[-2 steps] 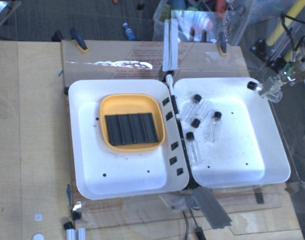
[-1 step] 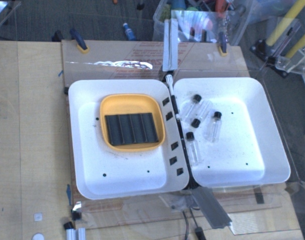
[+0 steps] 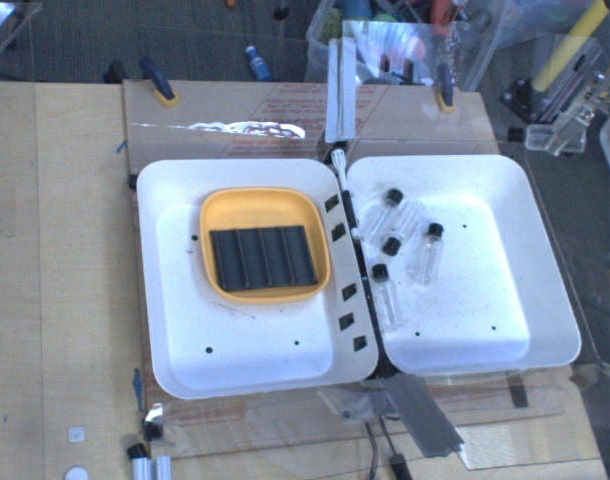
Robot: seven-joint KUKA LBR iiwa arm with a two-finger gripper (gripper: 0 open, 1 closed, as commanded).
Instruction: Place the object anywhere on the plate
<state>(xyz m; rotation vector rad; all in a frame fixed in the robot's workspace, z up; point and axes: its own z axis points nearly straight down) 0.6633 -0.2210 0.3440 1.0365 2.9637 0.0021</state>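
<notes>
A yellow square plate [image 3: 217, 208] sits in the left white bin [image 3: 245, 358], toward its back. A dark grey ridged block [image 3: 262, 257] lies flat on the plate and covers most of its floor. In the right white bin [image 3: 490, 313], several clear vials with black caps lie near the left wall: one [image 3: 426, 251] towards the middle, one [image 3: 397, 206] at the back, and one [image 3: 384, 294] nearer the front.
A divider with black clips [image 3: 345, 268] runs between the two bins. A clear tub of mixed items [image 3: 425, 8] stands behind the bench. Clamps [image 3: 157, 83] hold the board at the back. A grey bracket [image 3: 420, 413] sticks out at the front.
</notes>
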